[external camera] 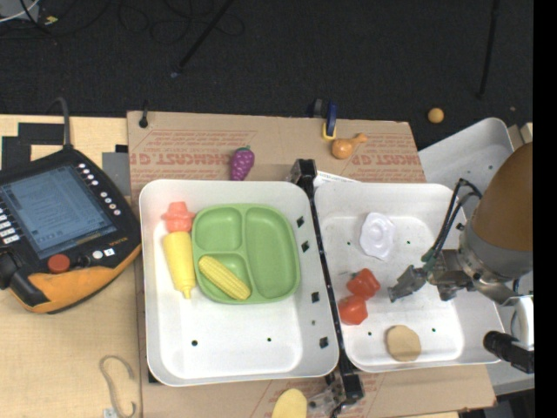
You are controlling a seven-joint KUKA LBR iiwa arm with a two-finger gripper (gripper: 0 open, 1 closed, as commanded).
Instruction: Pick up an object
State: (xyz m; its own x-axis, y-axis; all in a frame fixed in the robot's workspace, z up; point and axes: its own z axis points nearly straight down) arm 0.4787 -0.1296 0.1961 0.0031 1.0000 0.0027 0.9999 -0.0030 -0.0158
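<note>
Red plastic, two small pieces (358, 296) lying touching each other, sits in the right bin (439, 198) just left of the gripper (407, 284), the nearest candidates for a pick. A white crumpled item (378, 235) lies above them and a tan round lump (403, 342) rests near the bin's front wall. The gripper hangs low over the bin floor, beside the red pieces and apart from them, with nothing visible between its fingers; whether those fingers stand apart or together cannot be told at this angle. The arm (509, 216) reaches in from the right. In the left bin (226, 355), a green tray (265, 242) holds a corn cob (224, 277), with a yellow bottle (178, 255) alongside. From here the risk looks plain: the two red pieces, apparently pressed together, could be nudged away or split by one finger, and a closing grip might catch an edge and slip off.
</note>
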